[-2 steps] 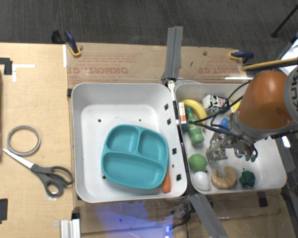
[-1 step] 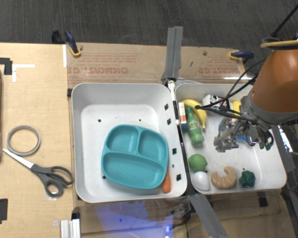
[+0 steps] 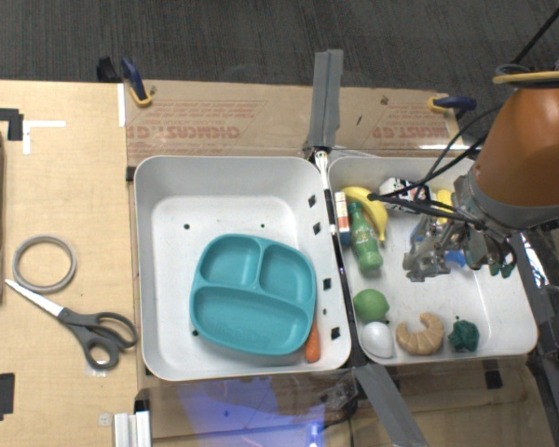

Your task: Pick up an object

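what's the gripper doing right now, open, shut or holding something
Gripper: low in the right bin, beside the green bottle; cannot be told whether it is open, closed or holding anything.

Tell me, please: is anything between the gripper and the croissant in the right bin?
Nothing visible stands between them. The gripper hangs over the right bin, and the croissant lies below it in the view on bare bin floor, with a white egg and a dark green object at its sides.

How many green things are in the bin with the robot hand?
3. A green bottle lies beside the banana, a green lime sits above the white egg, and a dark green lump is near the corner. The arm may hide more.
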Action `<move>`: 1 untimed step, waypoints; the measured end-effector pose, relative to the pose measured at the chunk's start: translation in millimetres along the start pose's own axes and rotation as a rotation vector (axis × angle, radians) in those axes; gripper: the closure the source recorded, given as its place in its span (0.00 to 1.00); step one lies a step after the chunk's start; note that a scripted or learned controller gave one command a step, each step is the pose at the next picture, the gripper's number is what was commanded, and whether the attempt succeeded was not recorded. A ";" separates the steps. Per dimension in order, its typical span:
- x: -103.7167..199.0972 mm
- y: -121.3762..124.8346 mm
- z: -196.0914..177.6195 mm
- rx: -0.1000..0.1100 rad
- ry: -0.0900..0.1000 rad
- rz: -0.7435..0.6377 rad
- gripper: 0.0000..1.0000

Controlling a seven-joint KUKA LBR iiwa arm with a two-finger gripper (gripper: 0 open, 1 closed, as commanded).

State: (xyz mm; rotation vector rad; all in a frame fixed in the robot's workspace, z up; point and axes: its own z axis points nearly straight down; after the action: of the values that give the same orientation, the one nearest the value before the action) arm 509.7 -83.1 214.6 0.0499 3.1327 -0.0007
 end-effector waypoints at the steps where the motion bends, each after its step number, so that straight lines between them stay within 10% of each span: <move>1: -30.7 -11.1 122.9 0.000 0.006 0.152 1.00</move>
State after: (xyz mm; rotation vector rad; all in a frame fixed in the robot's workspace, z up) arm 541.1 -95.3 92.1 0.2880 3.1257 0.0001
